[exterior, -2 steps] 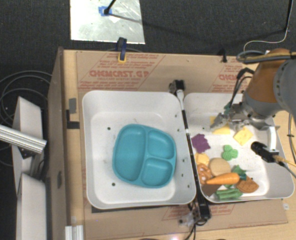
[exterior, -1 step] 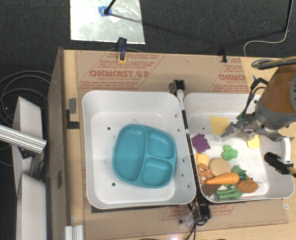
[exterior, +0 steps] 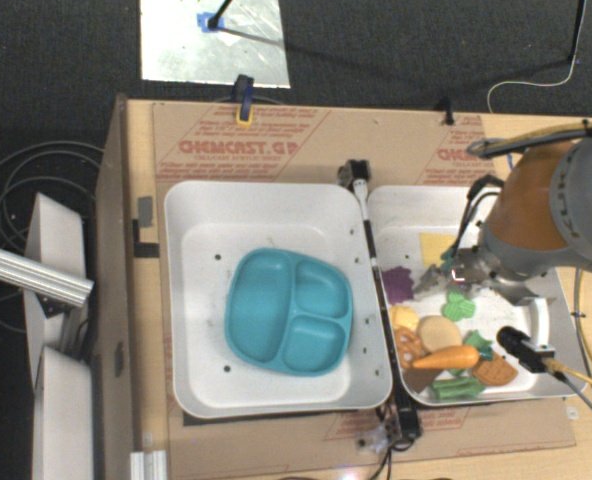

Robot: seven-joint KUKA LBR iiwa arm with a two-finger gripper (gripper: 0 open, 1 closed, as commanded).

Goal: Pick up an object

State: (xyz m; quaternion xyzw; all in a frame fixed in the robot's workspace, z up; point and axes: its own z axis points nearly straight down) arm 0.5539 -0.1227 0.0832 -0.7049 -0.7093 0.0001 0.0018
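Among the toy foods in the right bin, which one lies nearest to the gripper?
The green leafy piece lies nearest, just below the gripper. The purple piece sits further left by the bin wall, and the orange carrot lies lower in the pile.

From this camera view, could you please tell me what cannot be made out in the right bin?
- Gripper: too small and blurred, partly under the arm's wrist, to tell its state or whether it touches anything.
- Right bin: its far right part is covered by the arm.
- Small items under the carrot: piled and overlapping, so individual shapes blur together.
- Yellow piece: partly hidden by the arm.
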